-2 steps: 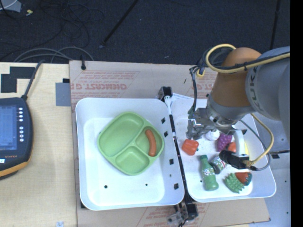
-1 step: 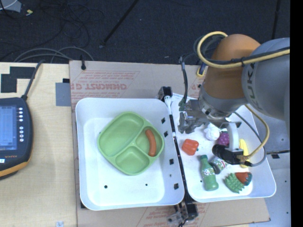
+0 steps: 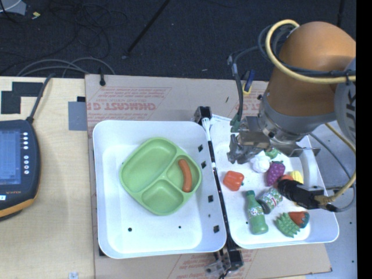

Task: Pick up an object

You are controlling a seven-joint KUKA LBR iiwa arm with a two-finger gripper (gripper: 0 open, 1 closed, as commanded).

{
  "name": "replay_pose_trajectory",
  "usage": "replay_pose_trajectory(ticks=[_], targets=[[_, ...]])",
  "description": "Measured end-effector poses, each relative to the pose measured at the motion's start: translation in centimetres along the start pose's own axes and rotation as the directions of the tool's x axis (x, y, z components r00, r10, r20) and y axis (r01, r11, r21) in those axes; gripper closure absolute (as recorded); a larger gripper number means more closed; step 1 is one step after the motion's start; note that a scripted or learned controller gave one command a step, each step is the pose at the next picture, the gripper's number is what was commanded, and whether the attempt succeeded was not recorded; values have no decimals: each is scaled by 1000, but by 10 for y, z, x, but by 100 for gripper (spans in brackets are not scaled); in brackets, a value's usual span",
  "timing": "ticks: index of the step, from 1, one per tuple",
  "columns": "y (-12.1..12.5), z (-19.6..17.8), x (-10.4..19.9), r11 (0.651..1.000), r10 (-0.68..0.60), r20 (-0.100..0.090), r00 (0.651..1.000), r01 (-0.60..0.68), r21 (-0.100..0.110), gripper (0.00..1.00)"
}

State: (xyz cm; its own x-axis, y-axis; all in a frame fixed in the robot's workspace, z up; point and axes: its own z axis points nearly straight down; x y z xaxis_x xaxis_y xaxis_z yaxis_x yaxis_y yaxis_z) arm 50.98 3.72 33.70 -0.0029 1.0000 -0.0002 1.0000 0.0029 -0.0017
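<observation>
The right bin [image 3: 325, 228] holds the candidates for picking, crowded together under the arm. A red-orange pepper [image 3: 233, 179] lies near the divider between the bins, and just below it a green bottle [image 3: 254, 213] lies at a slant, its cap toward the pepper. Beside the bottle is a small can [image 3: 270, 199], and next to that a purple grape bunch [image 3: 275, 172] with a white rounded piece [image 3: 261, 164] touching its upper left. A yellow item [image 3: 297, 176] peeks out behind a black part of the arm, mostly covered. At the bin's lower right lie a green leafy piece [image 3: 285, 225] and a red strawberry-like piece [image 3: 299, 218], touching each other.

The pincer [image 3: 239, 153] hangs over the upper left of this bin, just above the pepper and beside the white piece. It is dark and seen from above, so I cannot tell whether it is released or clenched; nothing is visible between its tips.

The arm's orange band [image 3: 311, 57] and grey wrist cover the bin's upper right, and cables loop around them.

In the left bin [image 3: 110, 214] a green divided plate [image 3: 157, 176] carries a sausage [image 3: 186, 175] in its right compartment. A handheld control pad [image 3: 14, 164] lies on the surface at far left, cut off by the edge.
</observation>
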Motion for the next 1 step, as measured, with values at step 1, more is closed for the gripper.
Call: replay_pose_trajectory(ticks=[1], targets=[[-17,-55,-52,1000,4,3,1000,-4,1,100]])
